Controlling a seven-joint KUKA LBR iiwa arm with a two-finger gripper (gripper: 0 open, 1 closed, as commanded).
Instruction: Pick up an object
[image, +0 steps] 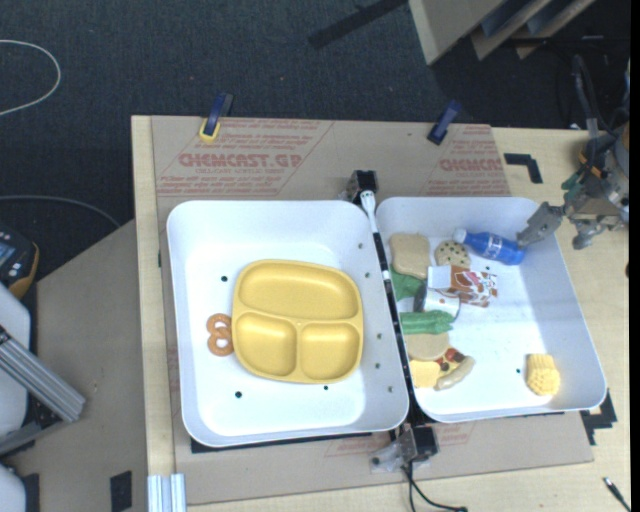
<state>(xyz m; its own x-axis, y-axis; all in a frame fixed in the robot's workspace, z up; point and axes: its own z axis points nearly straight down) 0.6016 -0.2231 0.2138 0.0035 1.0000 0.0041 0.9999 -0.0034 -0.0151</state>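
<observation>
The pincer (560, 222) hovers at the right bin's (575, 300) far right rim, just beside a blue bottle (495, 246); whether it is spread or pressed together, I cannot tell. A yellow corn cob (542, 375) lies near the front. The left bin (190, 330) holds a yellow tray (297, 320) and a pretzel (219, 334).

At three o'clock the end effector (585, 215) runs off the picture's right edge, so the arm behind it is cut away. In the right bin (575, 300), the small packets (455, 285) by its nine o'clock wall overlap; their print is too small to read.
</observation>
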